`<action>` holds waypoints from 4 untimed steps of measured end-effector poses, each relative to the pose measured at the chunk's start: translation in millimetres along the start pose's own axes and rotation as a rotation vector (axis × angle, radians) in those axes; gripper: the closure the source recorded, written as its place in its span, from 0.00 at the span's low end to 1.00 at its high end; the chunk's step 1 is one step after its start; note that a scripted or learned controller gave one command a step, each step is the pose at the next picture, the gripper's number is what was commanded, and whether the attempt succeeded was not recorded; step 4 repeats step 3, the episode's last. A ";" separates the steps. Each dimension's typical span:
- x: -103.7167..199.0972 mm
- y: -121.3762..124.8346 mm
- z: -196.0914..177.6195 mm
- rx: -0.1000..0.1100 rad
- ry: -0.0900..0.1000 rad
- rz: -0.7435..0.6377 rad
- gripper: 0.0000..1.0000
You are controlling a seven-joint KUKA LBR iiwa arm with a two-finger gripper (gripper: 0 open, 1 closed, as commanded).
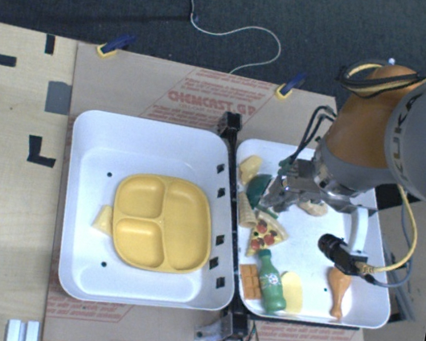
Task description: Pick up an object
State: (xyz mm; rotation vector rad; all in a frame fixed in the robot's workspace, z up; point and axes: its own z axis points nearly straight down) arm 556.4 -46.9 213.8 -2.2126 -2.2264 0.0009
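Observation:
My gripper [270, 200] hangs low over the left part of the right bin [371, 316], reaching in from the right. Just left of it lies a dark green toy [256, 188], with a pale yellow piece [250, 166] behind that. Right below the gripper sits a pizza slice [268, 233]. A green bottle [270, 281] lies near the front wall, between a brown waffle piece [248, 281] and a yellow toy [292, 292]. A chicken drumstick [339, 290] rests at the front right. I see nothing between the fingers.
The left bin [84, 184] holds a yellow divided plate [163, 223] and a pale yellow wedge [101, 219] beside it. A black divider with clips [226, 209] runs between the bins. A beige piece [314, 209] lies under the wrist.

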 end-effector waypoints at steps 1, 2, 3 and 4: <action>43.8 -7.9 0.0 0.001 0.000 0.000 1.00; 88.9 -11.0 -1.2 0.000 0.000 0.000 1.00; 123.2 -19.7 -11.2 0.000 0.000 0.000 1.00; 123.2 -19.7 -11.2 0.000 0.000 0.000 1.00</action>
